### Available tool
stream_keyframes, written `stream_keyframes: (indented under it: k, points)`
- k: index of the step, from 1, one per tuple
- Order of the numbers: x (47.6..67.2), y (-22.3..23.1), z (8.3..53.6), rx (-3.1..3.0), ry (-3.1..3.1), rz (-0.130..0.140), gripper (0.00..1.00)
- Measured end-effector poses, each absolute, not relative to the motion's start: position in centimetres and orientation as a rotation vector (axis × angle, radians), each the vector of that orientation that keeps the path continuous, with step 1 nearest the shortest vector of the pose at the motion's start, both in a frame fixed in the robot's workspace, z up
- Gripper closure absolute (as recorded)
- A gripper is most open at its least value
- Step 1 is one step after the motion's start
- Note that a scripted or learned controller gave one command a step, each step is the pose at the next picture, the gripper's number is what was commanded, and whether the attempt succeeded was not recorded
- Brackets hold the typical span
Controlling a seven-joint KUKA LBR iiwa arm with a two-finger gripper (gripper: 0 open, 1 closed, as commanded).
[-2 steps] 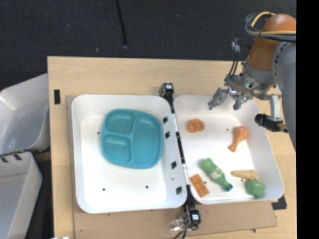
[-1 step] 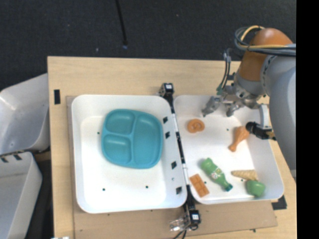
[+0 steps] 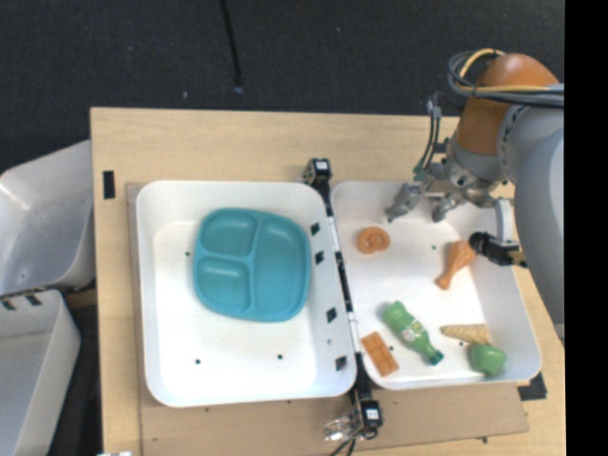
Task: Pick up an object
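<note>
My gripper (image 3: 418, 207) hangs over the back of the right bin (image 3: 494, 373), fingers spread open with nothing between them. Just below and left of it lies a round orange pretzel-like piece (image 3: 372, 240). An orange drumstick (image 3: 455, 262) lies to the right, below the wrist. Nearer the front are a green bottle (image 3: 412, 332), an orange waffle block (image 3: 380, 352), a tan cone (image 3: 466, 332) and a green round piece (image 3: 486, 358).
The left bin (image 3: 161, 350) holds a teal divided plate (image 3: 253, 262). A black-clipped divider (image 3: 334, 274) runs between the two bins. The grey arm with its orange band (image 3: 499, 103) enters from the right over the bench's back corner.
</note>
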State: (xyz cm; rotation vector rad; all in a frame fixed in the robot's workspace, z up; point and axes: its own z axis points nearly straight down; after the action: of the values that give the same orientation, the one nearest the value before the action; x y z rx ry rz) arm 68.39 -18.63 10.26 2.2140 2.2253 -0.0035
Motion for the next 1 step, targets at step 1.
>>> stream_keyframes:
  k: [1]
  points:
    - [68.47, -18.75, 11.46, 2.207, 2.225, -0.004, 1.00]
